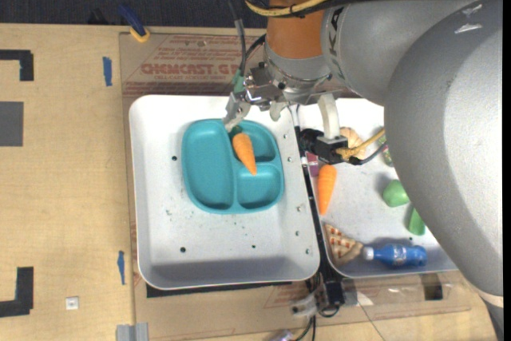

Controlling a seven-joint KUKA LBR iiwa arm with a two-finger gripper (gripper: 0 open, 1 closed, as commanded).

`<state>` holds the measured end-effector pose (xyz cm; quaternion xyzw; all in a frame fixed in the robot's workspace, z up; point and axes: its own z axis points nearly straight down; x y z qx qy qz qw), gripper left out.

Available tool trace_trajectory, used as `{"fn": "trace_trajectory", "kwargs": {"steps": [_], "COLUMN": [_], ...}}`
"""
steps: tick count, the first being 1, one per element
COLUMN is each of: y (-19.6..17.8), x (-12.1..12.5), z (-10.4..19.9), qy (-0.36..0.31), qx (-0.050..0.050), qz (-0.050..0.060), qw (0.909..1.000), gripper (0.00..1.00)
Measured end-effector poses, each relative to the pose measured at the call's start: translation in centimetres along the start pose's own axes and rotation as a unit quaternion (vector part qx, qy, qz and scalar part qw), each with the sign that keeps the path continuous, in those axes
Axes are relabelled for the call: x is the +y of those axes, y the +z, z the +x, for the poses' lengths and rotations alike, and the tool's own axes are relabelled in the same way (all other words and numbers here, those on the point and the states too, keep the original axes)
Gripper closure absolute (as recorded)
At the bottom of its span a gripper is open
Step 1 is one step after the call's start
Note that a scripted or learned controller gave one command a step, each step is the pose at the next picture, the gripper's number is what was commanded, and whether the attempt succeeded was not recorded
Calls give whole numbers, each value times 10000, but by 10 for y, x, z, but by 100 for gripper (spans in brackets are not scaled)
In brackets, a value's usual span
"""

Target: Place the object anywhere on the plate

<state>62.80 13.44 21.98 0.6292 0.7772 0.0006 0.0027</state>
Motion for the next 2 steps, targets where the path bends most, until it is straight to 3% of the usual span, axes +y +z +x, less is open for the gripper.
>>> {"fn": "trace_trajectory", "kwargs": {"steps": [2], "y": [0], "x": [0], "z": [0], "qy": [0], "qx": [0], "qz": [0], "qw": [10000], "gripper": [0]}}
